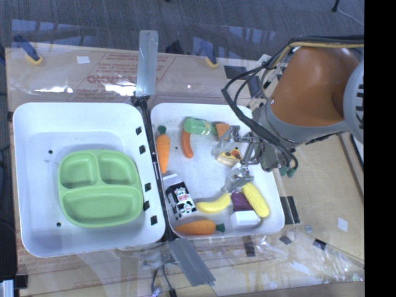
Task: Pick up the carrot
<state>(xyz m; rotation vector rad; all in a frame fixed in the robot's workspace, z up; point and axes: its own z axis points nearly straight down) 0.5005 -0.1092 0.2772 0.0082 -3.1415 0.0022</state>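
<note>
Two carrots lie in the right bin (272,184). One carrot (162,152) lies along the bin's left wall, green top pointing to the back. The other carrot (195,228) rests at the front wall, green top to the right. My gripper (232,161) hangs over the middle right of this bin, open, with one finger (224,145) toward the back and the other (239,179) toward the front. A small yellow toy (229,158) sits below the gap. Both carrots are well to the left of the gripper and apart from it.
Around the gripper lie a banana (213,204), corn cob (255,200), purple piece (240,199), white block (245,218), black-and-white carton (179,200), orange sausage-like toy (187,144) and green toy (197,127). The left bin (31,135) holds a green divided plate (99,186).
</note>
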